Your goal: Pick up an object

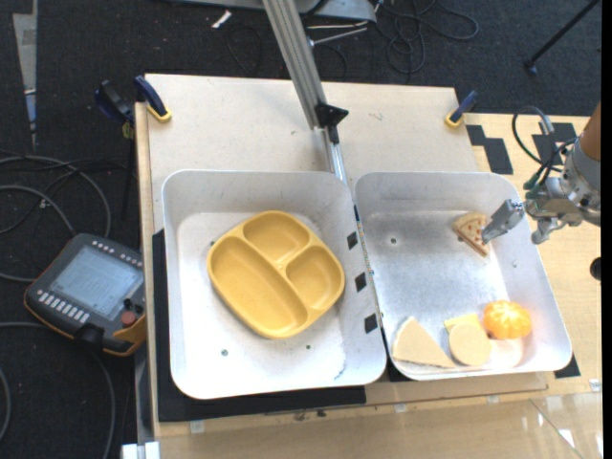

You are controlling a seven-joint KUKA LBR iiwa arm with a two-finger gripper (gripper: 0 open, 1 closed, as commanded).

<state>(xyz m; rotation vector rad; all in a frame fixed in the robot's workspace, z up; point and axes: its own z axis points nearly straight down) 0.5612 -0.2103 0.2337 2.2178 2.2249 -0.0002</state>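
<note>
You see the approach step: the gripper [521,220], fingers spread and holding nothing, hangs over the right bin [435,256] with one fingertip beside the pizza slice [470,229]; your next move calls for centring, descending, then closing.
</note>
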